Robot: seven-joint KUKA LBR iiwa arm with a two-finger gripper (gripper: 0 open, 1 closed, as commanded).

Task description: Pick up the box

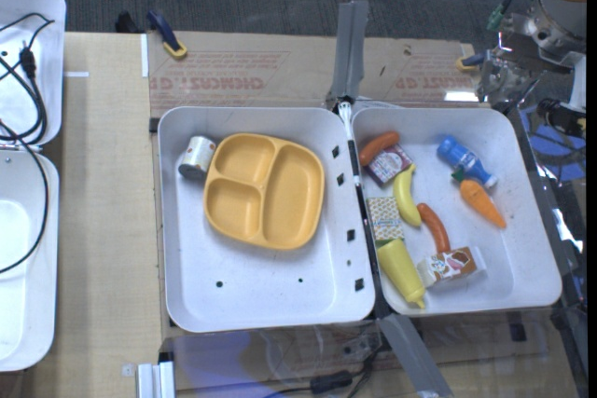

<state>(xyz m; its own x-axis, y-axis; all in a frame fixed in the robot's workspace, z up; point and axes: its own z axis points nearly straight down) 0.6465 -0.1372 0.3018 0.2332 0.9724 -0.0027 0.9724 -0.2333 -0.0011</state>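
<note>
Hovering my gripper past the right bin's far corner, finger state I cannot tell, I'm in the approach step, and next I must descend onto the box lying near the front wall.

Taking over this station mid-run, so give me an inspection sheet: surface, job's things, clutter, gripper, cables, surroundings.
Surface: two white bins, left bin and right bin, on a bench.
Job's things: small carton box lying in the right bin, near its front.
Clutter: yellow divided plate and tin can in the left bin; banana, carrot, blue bottle, yellow squeeze bottle, two sausages, snack packets in the right.
Gripper: gripper behind the right bin's far edge, fingers unclear.
Cables: black cables at far left.
Surroundings: cardboard sheet, dark floor.
</note>
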